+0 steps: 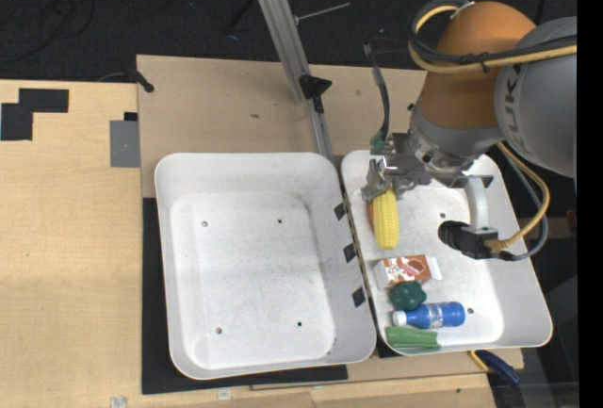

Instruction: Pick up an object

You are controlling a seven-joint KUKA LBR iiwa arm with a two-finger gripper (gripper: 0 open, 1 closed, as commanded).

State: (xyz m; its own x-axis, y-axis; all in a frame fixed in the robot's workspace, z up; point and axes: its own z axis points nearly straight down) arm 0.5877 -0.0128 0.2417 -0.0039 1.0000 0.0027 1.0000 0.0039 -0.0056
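The gripper (382,189) pinches the corn cob (385,219) near the right bin's (528,326) left wall; lift straight, slowly.

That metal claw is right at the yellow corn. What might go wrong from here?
The gripper sits at the top end of the corn, so a grab that far off centre might let it tip or slip out. The corn also lies close to the right bin wall nearest the other bin, which could crowd the fingers.
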